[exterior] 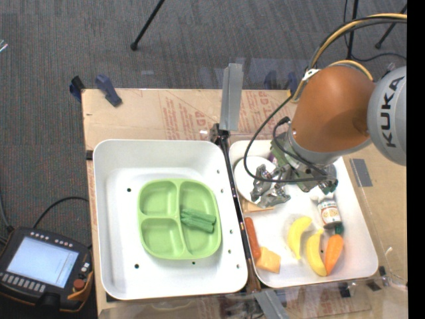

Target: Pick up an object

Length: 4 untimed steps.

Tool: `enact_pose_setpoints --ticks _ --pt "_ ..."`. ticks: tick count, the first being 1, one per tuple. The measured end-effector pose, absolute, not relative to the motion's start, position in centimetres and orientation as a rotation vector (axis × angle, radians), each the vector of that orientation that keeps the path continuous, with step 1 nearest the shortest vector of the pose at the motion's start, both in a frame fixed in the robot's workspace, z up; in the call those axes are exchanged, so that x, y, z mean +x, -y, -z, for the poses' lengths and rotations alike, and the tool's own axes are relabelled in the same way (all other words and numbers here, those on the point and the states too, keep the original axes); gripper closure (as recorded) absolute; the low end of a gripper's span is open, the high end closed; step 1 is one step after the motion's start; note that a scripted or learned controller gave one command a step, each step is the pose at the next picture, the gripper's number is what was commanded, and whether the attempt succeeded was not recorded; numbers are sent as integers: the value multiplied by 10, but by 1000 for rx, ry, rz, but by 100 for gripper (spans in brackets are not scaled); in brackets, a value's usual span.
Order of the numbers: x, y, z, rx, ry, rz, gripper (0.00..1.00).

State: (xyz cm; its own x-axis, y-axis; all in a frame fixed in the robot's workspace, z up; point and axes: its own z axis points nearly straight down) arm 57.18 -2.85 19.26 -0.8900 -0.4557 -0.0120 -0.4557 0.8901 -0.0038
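- The gripper (269, 190) hangs low over the top left part of the right bin (369, 244), just above a small white bowl (247, 181)
- I cannot tell how the tool is set, and nothing shows in its grasp
- The task names no one thing; the bowl is the closest to the gripper, with a flat brown piece (255, 207) just below it
- I think the arm is at the reaching step, so the pick is not done yet
- Next it needs to come straight down on one thing, close on it and lift it clear of the bin
- Lower in the same bin lie two bananas (305, 239), a toy carrot (332, 252), a small bottle (327, 212), an orange wedge (268, 260) and a long orange stick (252, 238) by the left wall
- These lie close together, so the tool may bump one while going for another
- The bowl's round rim may be hard to pinch, and the bin wall is near
- The left bin (113, 171) holds a green plate with three parts (159, 226), and a green toy (198, 219) lies on it, well apart from the gripper
- The big orange band (329, 111) of the arm hides part of the right bin
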Motion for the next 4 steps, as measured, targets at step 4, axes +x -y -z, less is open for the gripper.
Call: enact_pose_setpoints --ticks 4 --pt "487 85 -130 -1234 -2893 -9 100"
